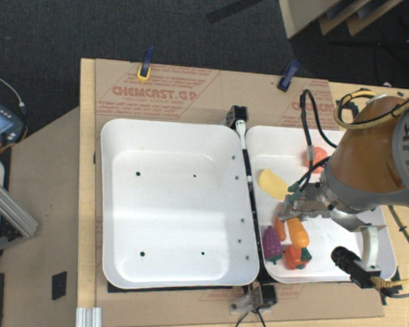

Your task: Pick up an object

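Nearest the camera, at the front of the right bin (322,276), a red toy with a green bit (294,257) lies just below the jaws (289,211), touching a purple toy (272,242) down and to their left. An orange carrot-like toy (297,231) sits directly beneath the jaws, just beside or touching them; nothing shows clearly held. Whether the jaws stand apart or together cannot be told from this slant. A yellow toy (273,183) lies just above and left of the jaws. Farther back, a pink-red toy (316,156) peeks out beside the arm's orange band (367,152). Well to the left of the jaws sits the left bin (116,188), on the cardboard-covered tabletop (195,90).
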